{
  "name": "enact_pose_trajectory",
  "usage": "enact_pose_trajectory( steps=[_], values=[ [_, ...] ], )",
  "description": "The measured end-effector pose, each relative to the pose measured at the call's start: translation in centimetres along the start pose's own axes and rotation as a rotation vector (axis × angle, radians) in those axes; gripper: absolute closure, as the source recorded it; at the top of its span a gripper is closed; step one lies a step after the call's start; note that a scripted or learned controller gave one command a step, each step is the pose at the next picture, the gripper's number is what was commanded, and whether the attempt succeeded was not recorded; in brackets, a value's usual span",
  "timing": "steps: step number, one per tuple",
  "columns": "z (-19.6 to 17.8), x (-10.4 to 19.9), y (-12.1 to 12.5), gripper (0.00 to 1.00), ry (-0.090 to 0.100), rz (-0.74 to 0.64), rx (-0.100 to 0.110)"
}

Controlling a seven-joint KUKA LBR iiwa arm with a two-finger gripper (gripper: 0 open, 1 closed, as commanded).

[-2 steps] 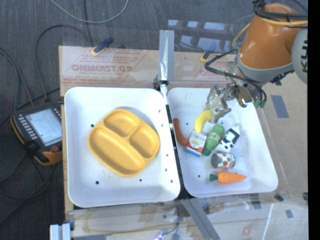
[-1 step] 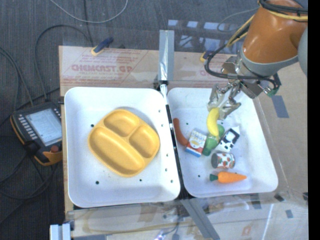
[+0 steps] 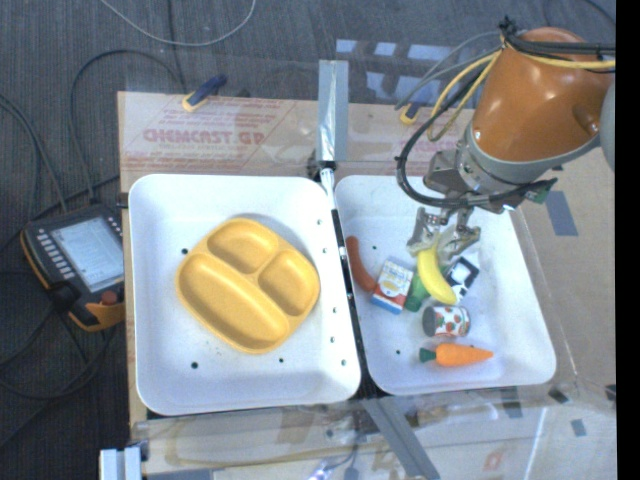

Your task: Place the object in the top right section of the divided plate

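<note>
A yellow divided plate (image 3: 250, 281) lies in the left bin (image 3: 160, 368), tilted, with two small sections toward the top and right and one long section at the lower left. My gripper (image 3: 446, 236) hangs over the right bin (image 3: 525, 338), just above the upper end of a yellow banana (image 3: 436, 278). It looks open, with nothing between its fingers. Around the banana lie a small carton (image 3: 393, 284), a green piece (image 3: 417, 296) and a black and white object (image 3: 463, 271).
A reddish sausage (image 3: 360, 264) lies near the right bin's left wall. A small can (image 3: 445, 320) and an orange carrot (image 3: 456, 355) sit toward the bin's front. A metal rail (image 3: 328, 118) runs between the bins at the back. A teach pendant (image 3: 75, 258) rests left of the bench.
</note>
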State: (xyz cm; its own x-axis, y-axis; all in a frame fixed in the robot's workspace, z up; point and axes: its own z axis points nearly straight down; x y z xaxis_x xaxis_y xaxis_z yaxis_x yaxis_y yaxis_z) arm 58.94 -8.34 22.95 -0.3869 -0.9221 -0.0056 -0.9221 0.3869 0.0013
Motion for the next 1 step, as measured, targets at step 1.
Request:
enact_pose_trajectory(
  steps=[1],
  values=[
    [-0.95,-0.23,-0.02,1.00,-0.006,0.002,0.001]
  ],
)
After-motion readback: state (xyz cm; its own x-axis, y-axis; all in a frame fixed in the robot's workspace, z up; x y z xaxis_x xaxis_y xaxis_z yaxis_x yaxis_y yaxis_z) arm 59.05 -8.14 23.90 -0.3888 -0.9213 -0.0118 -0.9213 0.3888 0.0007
